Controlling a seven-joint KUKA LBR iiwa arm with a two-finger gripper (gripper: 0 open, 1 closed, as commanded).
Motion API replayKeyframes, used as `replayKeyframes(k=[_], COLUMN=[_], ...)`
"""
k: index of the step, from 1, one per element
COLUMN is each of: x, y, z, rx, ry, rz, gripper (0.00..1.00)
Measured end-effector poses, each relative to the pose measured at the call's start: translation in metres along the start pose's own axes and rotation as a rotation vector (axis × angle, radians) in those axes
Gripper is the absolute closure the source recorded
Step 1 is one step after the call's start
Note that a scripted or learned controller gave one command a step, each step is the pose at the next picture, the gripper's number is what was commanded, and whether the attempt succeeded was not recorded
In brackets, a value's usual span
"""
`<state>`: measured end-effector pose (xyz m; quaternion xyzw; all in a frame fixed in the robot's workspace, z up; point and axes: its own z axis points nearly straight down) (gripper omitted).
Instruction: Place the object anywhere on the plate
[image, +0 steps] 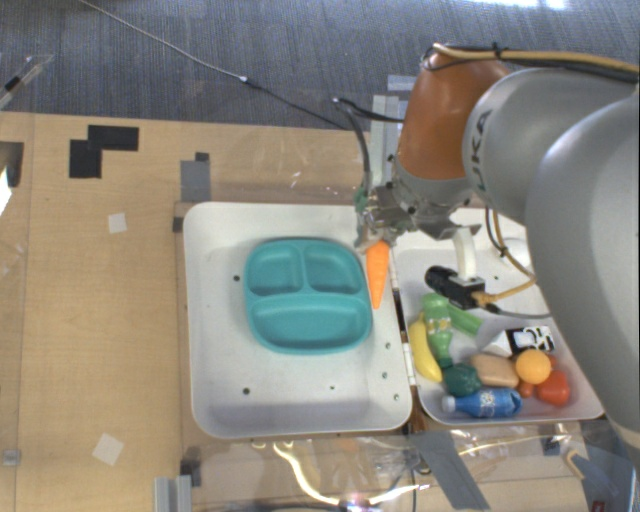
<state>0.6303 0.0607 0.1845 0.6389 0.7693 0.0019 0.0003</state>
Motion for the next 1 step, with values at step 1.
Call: replayKeyframes(k=[1], x=[-0.0031], y=[-0.0002], z=[-0.0001], rx=[0.0], ry=[-0.002], rz=[0.004], gripper=[0.0])
